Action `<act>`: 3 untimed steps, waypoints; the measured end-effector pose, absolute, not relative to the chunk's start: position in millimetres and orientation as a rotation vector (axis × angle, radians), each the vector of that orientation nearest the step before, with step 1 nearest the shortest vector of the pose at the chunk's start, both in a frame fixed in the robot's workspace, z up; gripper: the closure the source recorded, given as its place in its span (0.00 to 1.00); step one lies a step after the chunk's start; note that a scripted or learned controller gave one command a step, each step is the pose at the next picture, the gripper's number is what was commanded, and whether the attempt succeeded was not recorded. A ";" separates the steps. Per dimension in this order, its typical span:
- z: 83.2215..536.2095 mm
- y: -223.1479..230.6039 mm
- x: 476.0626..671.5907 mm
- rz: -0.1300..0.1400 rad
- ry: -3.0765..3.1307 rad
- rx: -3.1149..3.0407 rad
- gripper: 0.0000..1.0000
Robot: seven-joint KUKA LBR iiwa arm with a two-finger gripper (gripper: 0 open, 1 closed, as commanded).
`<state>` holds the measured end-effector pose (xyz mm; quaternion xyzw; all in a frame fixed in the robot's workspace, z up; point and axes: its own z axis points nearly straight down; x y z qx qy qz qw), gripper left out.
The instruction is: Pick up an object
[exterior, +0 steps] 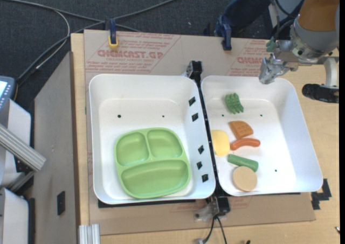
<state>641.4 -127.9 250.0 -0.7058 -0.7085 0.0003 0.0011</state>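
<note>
A cardboard-topped bench [161, 43] bears two white bins [102, 103] side by side.

A light green sectioned plate [153, 162] is seen in the left white bin [102, 124]. In the right white bin [291, 130], a dark green leafy piece [233, 103] is found farthest from the plate. An orange ridged piece [241, 129] lies below it, then a red-orange sausage [245, 143], with a pale yellow piece [220, 142] on the side nearer the plate. A green pod-shaped piece [242, 161] and a tan disc [245, 179] follow. Black marks are carried along the divider between the bins. Red lettering is printed on the brown cardboard [161, 49]. The arm is coloured orange above a grey wrist, ending in a metallic grey gripper [268, 72].
</note>
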 end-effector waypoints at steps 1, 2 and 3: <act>240.1 -69.8 636.5 0.002 -2.223 -2.216 1.00; 247.4 -17.0 633.9 0.000 -2.226 -2.214 1.00; 252.2 39.8 634.7 -0.004 -2.228 -2.214 1.00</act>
